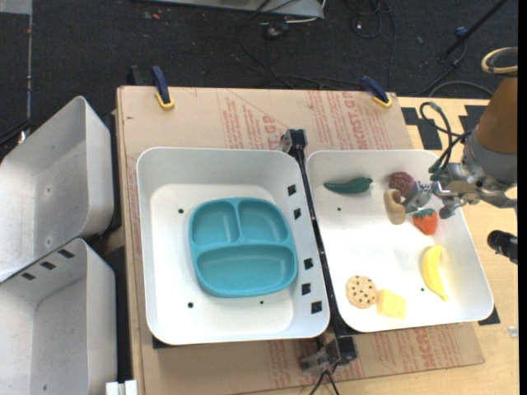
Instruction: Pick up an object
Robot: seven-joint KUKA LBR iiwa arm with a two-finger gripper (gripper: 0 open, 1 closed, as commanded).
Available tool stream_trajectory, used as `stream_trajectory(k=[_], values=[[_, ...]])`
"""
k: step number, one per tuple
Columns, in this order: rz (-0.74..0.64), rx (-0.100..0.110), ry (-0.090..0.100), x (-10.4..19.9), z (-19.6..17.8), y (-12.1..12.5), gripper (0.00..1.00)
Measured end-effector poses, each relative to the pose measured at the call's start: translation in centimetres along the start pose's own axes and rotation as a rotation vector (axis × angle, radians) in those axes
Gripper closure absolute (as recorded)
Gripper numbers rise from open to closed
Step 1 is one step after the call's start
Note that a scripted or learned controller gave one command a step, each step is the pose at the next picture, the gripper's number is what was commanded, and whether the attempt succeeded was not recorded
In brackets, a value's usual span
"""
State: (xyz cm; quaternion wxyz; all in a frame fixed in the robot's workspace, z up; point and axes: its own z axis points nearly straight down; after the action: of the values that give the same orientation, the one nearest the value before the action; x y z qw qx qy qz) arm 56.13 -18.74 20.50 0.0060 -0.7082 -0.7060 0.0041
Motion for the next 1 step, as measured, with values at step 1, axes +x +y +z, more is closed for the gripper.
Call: stream_trajectory(k=[1], values=[[-0.004,-0.014,-0.003,0.07,-0.81,0.30,0.00]])
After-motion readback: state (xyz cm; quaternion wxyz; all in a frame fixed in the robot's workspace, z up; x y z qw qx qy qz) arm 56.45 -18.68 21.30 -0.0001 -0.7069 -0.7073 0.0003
